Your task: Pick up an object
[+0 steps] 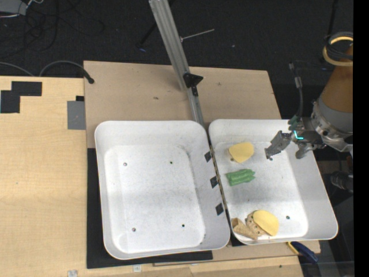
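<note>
My gripper (286, 147) hovers over the upper right part of the right bin (300, 206), its two grey fingers spread open with nothing between them. Left of it lies a yellow wedge-shaped piece (241, 152). Just below that rests a green oblong object (240, 177). A round yellow object (265, 221) sits on a tan, bread-like piece (245, 228) at the bin's front edge.
The left bin (150, 189) stands beside the right one, joined by black clips (212, 181). A grey metal rail (173, 51) slants up from between the bins. Wooden bench surface lies to the left.
</note>
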### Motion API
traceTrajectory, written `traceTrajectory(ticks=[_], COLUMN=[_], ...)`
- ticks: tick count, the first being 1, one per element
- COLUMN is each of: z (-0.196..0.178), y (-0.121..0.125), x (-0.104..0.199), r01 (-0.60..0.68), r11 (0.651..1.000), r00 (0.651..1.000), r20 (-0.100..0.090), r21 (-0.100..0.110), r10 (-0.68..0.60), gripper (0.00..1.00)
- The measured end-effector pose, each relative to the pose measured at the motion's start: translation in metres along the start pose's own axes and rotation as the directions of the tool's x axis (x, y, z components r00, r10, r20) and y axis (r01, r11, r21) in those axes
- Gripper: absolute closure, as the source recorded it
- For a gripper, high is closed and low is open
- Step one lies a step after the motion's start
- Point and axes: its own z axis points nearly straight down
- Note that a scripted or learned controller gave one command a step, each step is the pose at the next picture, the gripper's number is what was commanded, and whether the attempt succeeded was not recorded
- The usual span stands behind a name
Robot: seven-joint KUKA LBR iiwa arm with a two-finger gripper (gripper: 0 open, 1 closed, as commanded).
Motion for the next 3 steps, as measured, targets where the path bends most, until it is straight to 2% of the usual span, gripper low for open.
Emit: traceTrajectory(ticks=[1, 2, 3], z=[0.064, 0.109, 0.167], y=[0.000, -0.004, 0.003], x=[0.001, -0.003, 0.002], r01=[0.000, 0.000, -0.001], r11=[1.000, 1.000, 1.000], r00=[1.000, 1.000, 1.000], r20=[-0.001, -0.001, -0.002], r21=[0.007, 0.006, 0.001], r10=[0.000, 0.000, 0.001], gripper=[0.00, 0.00, 0.00])
